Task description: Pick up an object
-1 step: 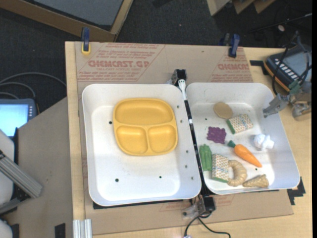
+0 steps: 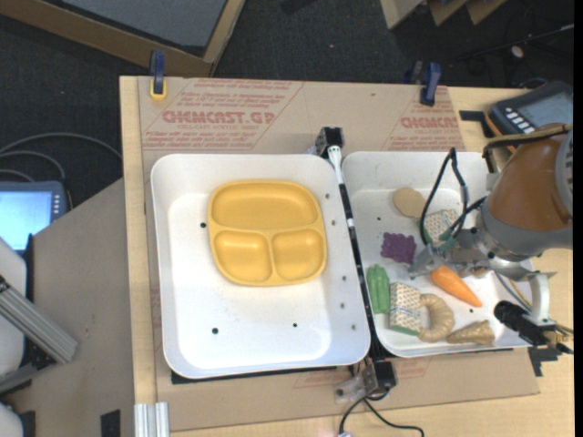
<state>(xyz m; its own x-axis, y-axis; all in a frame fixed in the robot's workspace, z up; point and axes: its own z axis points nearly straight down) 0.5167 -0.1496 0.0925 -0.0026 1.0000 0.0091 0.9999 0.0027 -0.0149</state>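
Red print runs across the brown cardboard sheet that lies on the bench under the two bins. Behind the left bin the large line reads "CHEMCAST GP", with smaller red lines above and below it too fine to read. Behind the right bin the same word shows in part, "CHEMCAS".

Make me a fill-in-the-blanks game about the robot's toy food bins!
1. The yellow divided plate lies in the ____ bin.
2. The toy carrot is colored ____.
3. The grape bunch is colored ____.
4. The plate has ____ sections.

Missing words: left; orange; purple; three
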